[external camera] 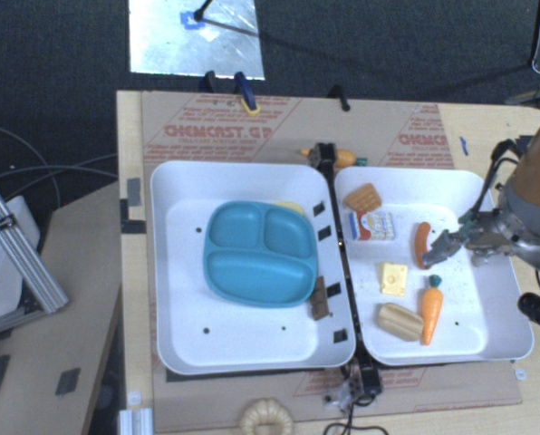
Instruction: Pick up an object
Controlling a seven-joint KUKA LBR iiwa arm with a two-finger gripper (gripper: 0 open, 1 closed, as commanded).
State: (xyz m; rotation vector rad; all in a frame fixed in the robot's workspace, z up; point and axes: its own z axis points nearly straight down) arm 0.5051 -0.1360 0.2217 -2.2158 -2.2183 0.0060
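- A brown cardboard sheet printed with red lettering covers the worktop under both bins.
- A shiny metal plate lies on the dark floor at the far side, with a bit of blue tape on it.
- Aluminium rails slant at the left edge.
- A pale ring sits at the near edge.

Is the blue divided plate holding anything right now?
Empty. The blue plate in the left bin shows bare blue in all three compartments.
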